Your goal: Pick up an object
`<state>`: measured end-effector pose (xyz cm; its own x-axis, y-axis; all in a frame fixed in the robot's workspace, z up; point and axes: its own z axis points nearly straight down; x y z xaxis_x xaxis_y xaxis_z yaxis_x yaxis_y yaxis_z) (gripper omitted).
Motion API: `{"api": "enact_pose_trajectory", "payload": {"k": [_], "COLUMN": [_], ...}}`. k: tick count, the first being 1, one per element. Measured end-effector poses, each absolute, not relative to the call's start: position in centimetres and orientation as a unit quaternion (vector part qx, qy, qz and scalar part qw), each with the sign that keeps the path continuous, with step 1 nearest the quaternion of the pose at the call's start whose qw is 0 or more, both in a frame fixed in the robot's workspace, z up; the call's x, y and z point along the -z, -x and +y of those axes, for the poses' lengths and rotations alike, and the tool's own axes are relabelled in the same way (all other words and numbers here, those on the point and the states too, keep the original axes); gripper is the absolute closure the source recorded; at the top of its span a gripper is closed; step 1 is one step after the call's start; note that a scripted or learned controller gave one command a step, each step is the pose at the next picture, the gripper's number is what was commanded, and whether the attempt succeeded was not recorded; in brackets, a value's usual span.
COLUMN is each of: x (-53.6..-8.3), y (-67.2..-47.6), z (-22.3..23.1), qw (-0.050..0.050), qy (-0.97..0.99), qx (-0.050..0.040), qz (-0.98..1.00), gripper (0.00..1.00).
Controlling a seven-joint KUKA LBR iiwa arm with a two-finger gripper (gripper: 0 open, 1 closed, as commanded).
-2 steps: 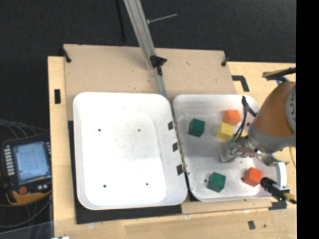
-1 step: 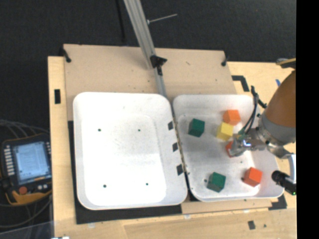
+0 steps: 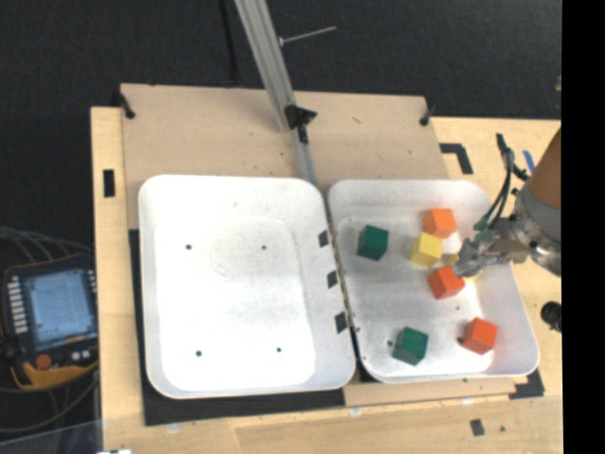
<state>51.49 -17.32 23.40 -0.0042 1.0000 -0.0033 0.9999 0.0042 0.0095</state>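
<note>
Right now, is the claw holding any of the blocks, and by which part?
Cannot be told. The claw sits low in the right bin, among the yellow block and an orange block, but no block shows between its tips.

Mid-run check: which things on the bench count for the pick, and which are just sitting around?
For the job:
gripper, low in the right bin
yellow block and orange blocks
green blocks

Just lying about:
left bin
handheld control pendant off the bench's left side
metal rail behind the bins
</note>
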Motion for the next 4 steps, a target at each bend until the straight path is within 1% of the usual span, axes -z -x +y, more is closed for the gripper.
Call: {"api": "enact_pose_trajectory", "payload": {"k": [1, 2, 3, 4], "x": [-27.9, -28.0, -26.3, -26.0], "y": [-51.6, -51.0, -51.1, -51.2], "z": [-17.4, -12.7, -8.1, -4.0], "qw": [0.003, 0.001, 0.0, 0.0], "qy": [-0.706, -0.705, -0.705, -0.705], "qx": [-0.0017, -0.0006, -0.0002, -0.0003], "qz": [0.709, 0.709, 0.709, 0.709], "gripper": [1.0, 1.0, 1.0, 1.0]}}
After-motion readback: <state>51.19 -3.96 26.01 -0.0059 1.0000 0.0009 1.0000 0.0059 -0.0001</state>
